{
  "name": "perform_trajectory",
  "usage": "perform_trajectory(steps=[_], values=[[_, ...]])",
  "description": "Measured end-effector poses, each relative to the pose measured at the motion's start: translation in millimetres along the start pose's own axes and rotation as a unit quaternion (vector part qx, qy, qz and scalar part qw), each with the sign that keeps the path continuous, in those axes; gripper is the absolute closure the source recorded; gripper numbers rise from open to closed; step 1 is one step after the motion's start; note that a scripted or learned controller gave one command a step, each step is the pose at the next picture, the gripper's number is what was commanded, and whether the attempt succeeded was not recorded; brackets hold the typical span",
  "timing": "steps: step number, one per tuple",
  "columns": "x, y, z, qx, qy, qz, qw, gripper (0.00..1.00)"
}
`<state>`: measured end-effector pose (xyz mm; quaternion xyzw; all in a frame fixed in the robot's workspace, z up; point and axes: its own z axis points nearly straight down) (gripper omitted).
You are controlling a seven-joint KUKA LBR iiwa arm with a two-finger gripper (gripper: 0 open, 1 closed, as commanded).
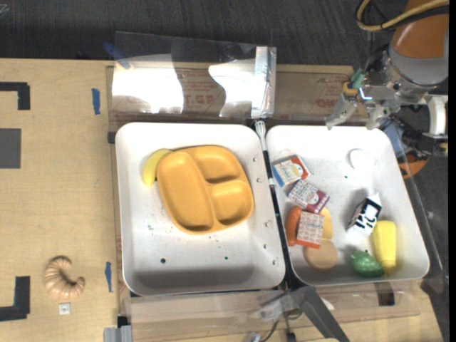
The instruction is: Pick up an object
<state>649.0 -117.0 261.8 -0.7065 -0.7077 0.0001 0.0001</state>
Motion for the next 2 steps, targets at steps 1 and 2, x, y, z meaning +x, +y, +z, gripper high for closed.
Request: perform_trajectory(steps=[1, 2], values=[[12, -24, 140, 0.006, 0.001, 0.005, 1.0, 0.0], [23, -76, 167, -0.011, -0.001, -0.042, 0.9991, 0.0]])
